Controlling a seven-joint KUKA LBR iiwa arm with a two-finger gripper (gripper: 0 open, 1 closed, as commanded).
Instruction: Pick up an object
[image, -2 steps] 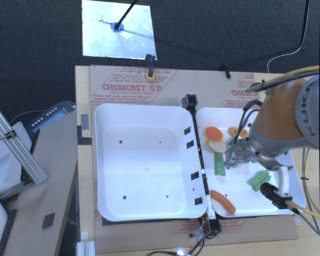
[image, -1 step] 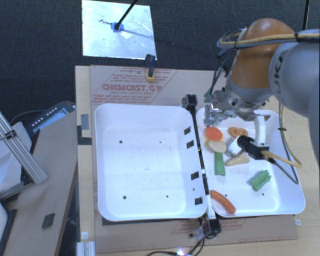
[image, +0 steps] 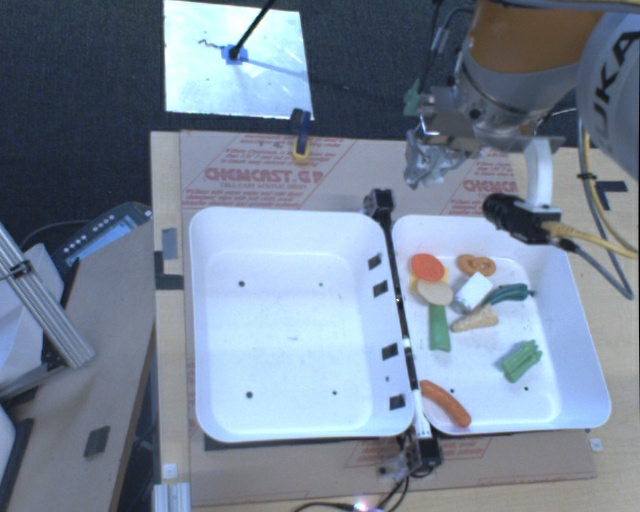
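My gripper hangs high above the back edge of the right bin, with nothing visibly between its fingers. Below it in that bin lie small toy foods. An orange-red disc rests on a beige oval piece. A brown pretzel sits beside a white block. A dark green bean, a tan piece and a long green stick lie around them. A ridged green piece and an orange sausage lie nearer the front.
The left bin adjoins the right one along a divider with black clips. A yellow and blue clamp stands on the board behind the bins. A shiny metal sheet lies at the back left.
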